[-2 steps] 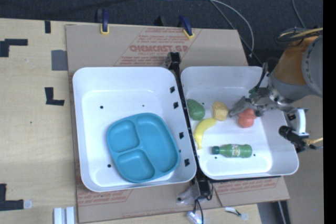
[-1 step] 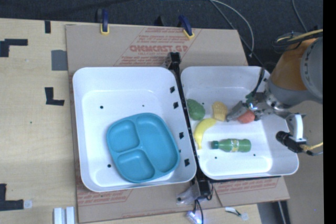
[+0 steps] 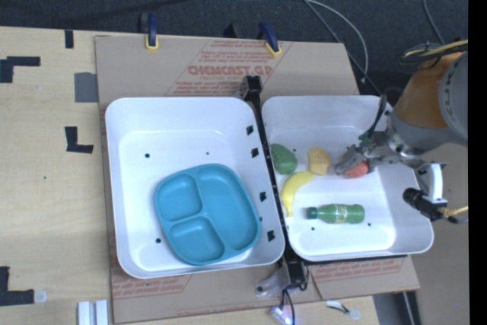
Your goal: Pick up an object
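Observation:
My gripper (image 3: 352, 161) is low in the right bin (image 3: 380, 240), reaching in from the right. A small red-orange object (image 3: 356, 170) lies right at its tip, partly hidden by it. To the left of it sit a yellow knobbly object (image 3: 318, 160) and a green rounded object (image 3: 284, 158). A yellow banana (image 3: 294, 189) lies below those. A green bottle (image 3: 335, 214) rests on its side near the bin's front.
The left bin (image 3: 129, 125) holds a blue divided plate (image 3: 205, 213). The grey arm with its orange band (image 3: 426, 99) hangs over the right bin's right rim. A black clip divider (image 3: 262, 164) runs between the bins. Cables cross the dark floor behind.

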`<state>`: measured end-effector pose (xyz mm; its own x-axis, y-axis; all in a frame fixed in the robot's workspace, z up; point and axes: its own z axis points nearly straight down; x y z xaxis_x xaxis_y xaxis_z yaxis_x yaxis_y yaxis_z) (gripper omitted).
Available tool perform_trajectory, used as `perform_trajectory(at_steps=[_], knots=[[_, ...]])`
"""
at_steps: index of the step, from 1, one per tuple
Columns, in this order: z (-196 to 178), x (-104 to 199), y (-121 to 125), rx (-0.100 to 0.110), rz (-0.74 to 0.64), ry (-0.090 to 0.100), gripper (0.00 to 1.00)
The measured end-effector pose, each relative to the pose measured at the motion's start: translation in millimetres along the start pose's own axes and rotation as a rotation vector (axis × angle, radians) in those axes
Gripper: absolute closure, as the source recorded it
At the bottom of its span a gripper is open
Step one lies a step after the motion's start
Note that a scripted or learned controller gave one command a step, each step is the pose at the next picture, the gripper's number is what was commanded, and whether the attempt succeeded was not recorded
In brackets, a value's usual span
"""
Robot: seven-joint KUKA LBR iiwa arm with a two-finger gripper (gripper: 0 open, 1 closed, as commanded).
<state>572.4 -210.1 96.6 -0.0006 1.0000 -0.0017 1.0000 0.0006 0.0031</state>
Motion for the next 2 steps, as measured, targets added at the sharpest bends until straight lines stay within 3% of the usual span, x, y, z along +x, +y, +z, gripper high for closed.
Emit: perform_trajectory(at_steps=[1, 2], knots=[[-69, 86, -16, -0.003, -0.007, 0.003, 1.0], [-89, 214, -13, 0.002, -0.01, 0.003, 1.0]])
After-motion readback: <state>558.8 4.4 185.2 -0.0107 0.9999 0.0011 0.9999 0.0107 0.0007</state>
